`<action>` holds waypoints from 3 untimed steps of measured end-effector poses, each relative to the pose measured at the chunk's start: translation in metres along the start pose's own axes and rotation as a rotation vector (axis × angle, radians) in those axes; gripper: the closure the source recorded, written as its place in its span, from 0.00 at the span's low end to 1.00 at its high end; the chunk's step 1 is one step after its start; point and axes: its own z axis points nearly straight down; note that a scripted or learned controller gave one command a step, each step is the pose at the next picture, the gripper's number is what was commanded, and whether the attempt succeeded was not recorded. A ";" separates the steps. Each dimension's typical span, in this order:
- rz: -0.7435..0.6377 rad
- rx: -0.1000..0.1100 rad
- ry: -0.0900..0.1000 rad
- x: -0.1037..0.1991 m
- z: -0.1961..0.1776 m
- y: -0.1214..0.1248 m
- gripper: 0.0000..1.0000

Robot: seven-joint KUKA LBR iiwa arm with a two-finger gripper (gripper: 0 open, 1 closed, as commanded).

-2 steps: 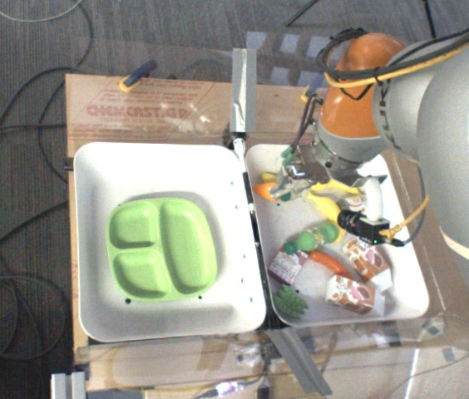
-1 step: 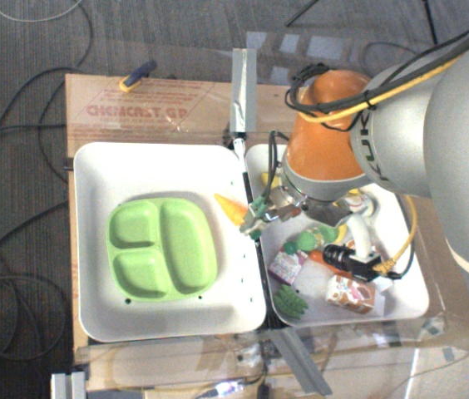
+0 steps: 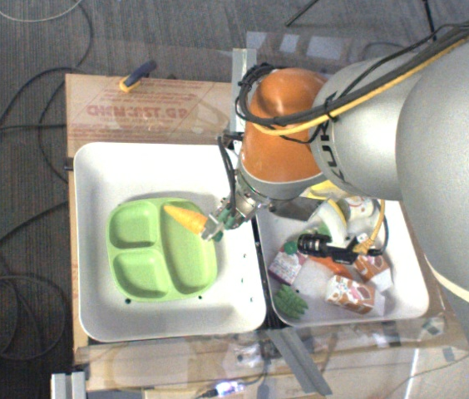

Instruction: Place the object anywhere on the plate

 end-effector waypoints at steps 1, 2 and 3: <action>0.074 0.000 -0.004 -0.050 -0.105 0.008 1.00; 0.114 0.002 -0.001 0.048 -0.059 0.045 1.00; 0.115 0.001 0.000 0.048 -0.060 0.045 0.00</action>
